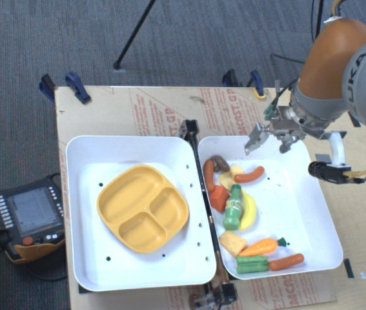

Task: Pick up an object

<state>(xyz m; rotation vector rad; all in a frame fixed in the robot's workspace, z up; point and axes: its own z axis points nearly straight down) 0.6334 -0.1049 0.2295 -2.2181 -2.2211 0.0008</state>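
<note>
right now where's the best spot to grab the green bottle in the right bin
Probably the green bottle is best taken across its body, below the cap, coming straight down from above. It lies lengthwise, cap toward the far side, with a banana against one flank and red and orange pieces on the other, so there is little room beside it. The tool hangs above the bin's far edge with its fingers spread.
</note>
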